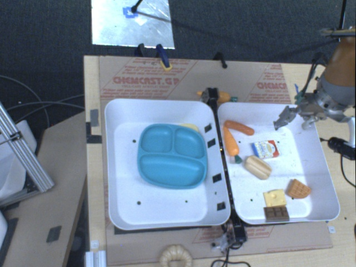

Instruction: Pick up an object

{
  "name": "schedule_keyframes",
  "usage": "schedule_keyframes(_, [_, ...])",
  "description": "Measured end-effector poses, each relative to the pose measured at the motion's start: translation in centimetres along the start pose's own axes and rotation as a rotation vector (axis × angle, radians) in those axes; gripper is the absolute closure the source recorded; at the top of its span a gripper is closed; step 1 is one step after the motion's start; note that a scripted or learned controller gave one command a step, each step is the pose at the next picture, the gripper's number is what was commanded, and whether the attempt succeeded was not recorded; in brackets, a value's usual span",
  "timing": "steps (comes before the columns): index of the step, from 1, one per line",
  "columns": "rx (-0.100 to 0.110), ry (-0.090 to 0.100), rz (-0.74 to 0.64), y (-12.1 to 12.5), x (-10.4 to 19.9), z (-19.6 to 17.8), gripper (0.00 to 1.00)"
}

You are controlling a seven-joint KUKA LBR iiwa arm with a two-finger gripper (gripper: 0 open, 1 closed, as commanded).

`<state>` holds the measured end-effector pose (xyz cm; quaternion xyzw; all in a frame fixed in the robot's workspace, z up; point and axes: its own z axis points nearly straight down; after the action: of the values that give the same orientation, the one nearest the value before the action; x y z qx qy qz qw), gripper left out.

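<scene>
- Over in the right bin (328, 202), the toy food lies spread out: a little packet (265, 149) with red on it sits near the middle, closest to the claw.
- Up by the bin's far right corner hangs the claw (295, 117), with its two fingers spread apart and nothing between them. It is well apart from the packet.
- I think the packet is flat, so the fingers could slide over it and close on air.
- A bread roll (258, 167) lies just beside the packet. If the claw comes down between them, it may bump one and push it away.
- A carrot (231, 143) and a sausage (239, 128) lie close together near the middle wall; a grab there could catch both or hit the wall.
- Near the front are a waffle (298, 189), a cheese square (274, 198) and a brown chocolate piece (276, 213), which looks like it sits on the rim, though it is hard to tell.
- The left bin (122, 204) has a blue plate (171, 156) with a bit of something yellow (191, 127) peeking out behind it.
- Nothing blocks the way down to the packet.
</scene>
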<state>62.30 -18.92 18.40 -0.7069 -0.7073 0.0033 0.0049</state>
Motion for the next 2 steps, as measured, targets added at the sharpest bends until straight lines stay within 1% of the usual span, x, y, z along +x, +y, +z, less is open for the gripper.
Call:
schedule_keyframes(1, [-0.013, -0.002, -0.003, 0.3, 0.1, -0.9, 0.00])
schedule_keyframes(2, [-0.011, -0.003, -0.001, 0.0, -0.4, 3.5, 0.00])
